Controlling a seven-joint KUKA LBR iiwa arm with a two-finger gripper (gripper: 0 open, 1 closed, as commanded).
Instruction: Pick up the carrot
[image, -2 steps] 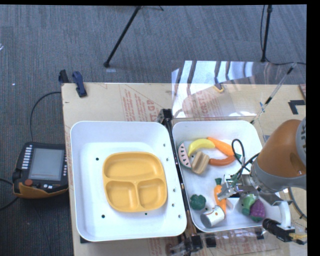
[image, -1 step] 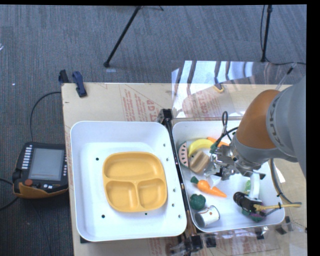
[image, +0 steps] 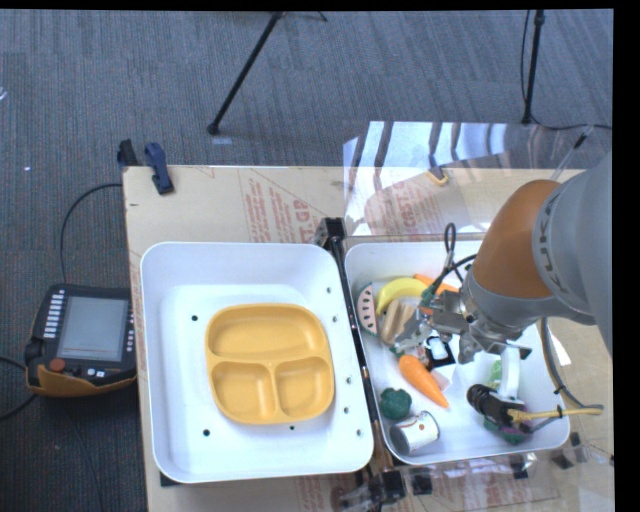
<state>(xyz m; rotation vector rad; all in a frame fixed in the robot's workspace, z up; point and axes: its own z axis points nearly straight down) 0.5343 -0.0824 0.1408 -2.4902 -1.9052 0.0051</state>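
Jaws just above tapered orange carrot (image: 424, 381)

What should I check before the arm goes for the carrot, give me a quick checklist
1. Carrot in view in the right bin: ok.
2. Carrot top unobstructed: ok.
3. Gripper close to carrot: ok, just above its upper end.
4. Finger opening: cannot tell.
5. Clutter near carrot: not ok, broccoli, metal cup and banana sit close.
6. Carrot already held: not ok, it lies on the bin floor.

Grey arm (image: 590, 240) (bulky), orange band (image: 515, 245); black cables
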